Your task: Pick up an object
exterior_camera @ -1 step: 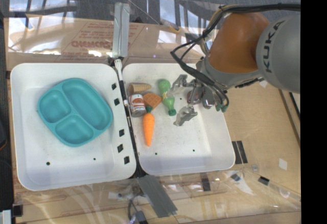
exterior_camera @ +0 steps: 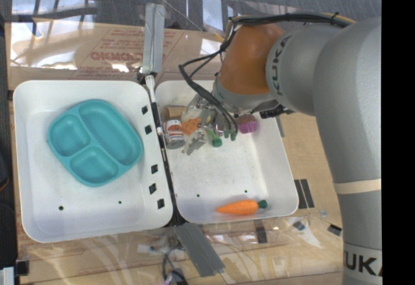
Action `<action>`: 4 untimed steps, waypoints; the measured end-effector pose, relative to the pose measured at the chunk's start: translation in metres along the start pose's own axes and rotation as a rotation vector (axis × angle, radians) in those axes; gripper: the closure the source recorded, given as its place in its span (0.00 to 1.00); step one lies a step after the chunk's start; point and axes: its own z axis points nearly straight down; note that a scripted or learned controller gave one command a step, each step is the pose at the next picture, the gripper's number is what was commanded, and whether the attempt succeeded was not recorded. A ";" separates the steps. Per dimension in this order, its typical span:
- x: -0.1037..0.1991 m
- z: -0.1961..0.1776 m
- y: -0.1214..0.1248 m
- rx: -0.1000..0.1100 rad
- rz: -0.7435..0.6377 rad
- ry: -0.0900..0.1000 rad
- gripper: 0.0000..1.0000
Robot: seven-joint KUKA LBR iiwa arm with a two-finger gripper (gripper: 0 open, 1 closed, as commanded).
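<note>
Two shallow white bins sit side by side on the surface (exterior_camera: 78, 50). The left bin (exterior_camera: 39, 212) contains a teal divided plate (exterior_camera: 95, 141) with three compartments. A vertical divider with black clips (exterior_camera: 157, 147) separates it from the right bin (exterior_camera: 220, 180).

The grey arm (exterior_camera: 337, 115) reaches in from the right and bends downward at its orange-banded wrist (exterior_camera: 249, 60), with the gripper (exterior_camera: 211, 128) hanging low beneath it amid dark cables, pointing toward the lower left
</note>
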 end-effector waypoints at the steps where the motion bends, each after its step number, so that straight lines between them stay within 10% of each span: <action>1: 0.032 0.008 -0.008 -0.006 0.313 -0.027 0.00; 2: 0.031 -0.003 -0.007 -0.006 0.304 -0.029 1.00; 3: 0.052 -0.084 0.033 -0.002 0.699 -0.006 1.00; 4: 0.125 -0.081 0.029 0.002 0.820 0.000 1.00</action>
